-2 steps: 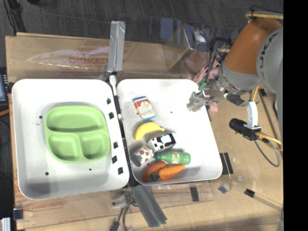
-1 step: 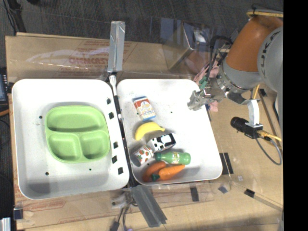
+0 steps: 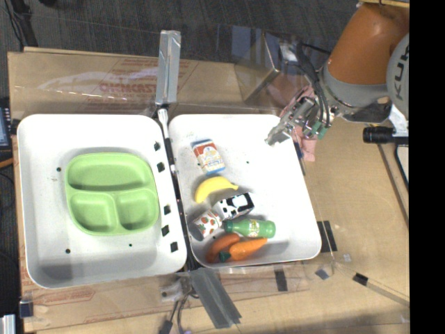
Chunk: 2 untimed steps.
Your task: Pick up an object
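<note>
Gripper [image 3: 284, 132] sat over the right bin's [image 3: 278, 235] upper-right corner; finger state couldn't be told, nothing seen in it. Objects lay well apart, lower left in that bin: carton [image 3: 208, 156], banana [image 3: 214, 188], green bottle [image 3: 249, 228], carrot [image 3: 240, 250]. Left bin [image 3: 35, 186] held a green tray [image 3: 111, 193].

robot lab | taped cardboard-covered bench [image 3: 83, 82] | two white bins [image 3: 35, 186] | cables [image 3: 21, 5] on dark floor
</note>
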### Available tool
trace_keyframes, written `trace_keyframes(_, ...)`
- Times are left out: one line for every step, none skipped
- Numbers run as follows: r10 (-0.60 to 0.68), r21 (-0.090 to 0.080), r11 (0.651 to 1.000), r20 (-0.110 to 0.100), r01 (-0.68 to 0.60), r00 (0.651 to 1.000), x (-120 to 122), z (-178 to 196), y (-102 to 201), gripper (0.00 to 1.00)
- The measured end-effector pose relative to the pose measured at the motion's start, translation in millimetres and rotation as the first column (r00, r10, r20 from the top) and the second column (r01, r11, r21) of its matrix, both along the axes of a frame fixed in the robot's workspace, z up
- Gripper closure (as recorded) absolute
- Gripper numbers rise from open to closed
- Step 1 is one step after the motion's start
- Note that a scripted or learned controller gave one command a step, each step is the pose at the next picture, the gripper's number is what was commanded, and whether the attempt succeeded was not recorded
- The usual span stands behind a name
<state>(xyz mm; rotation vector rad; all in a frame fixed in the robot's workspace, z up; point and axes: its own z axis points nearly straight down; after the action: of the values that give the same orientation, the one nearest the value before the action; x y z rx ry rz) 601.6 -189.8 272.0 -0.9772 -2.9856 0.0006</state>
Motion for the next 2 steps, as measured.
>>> trace_keyframes(0.833, -0.001, 0.553, 0.003, -0.833, 0.553, 17.2, 6.6, -17.6, 1.00)
trace_keyframes(0.970, 0.001, -0.242, 0.005, -0.970, -0.242, 31.8, 59.1, -20.0, 1.00)
